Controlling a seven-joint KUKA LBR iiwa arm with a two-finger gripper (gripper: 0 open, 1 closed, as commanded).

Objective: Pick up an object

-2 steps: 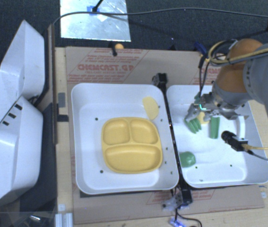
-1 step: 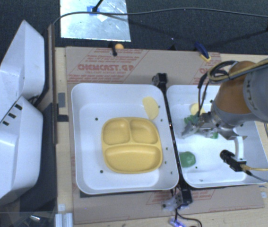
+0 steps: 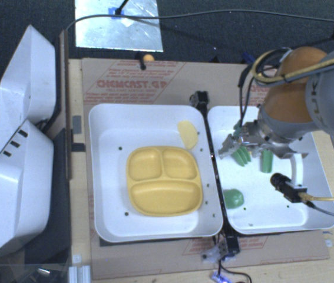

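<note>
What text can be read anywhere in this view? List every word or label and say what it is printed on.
"CHEMCAST G..." in red capitals on the brown board under the two bins; the end of the word is unclear.
Smaller red print above and below that line on the same board: too blurred to read.
Red print on the board's front edge, below the bins: too small to read.
No text can be made out on the yellow tray, the bins or the arm.

Overhead, slanted down on two bins (image 3: 155, 114)
</note>
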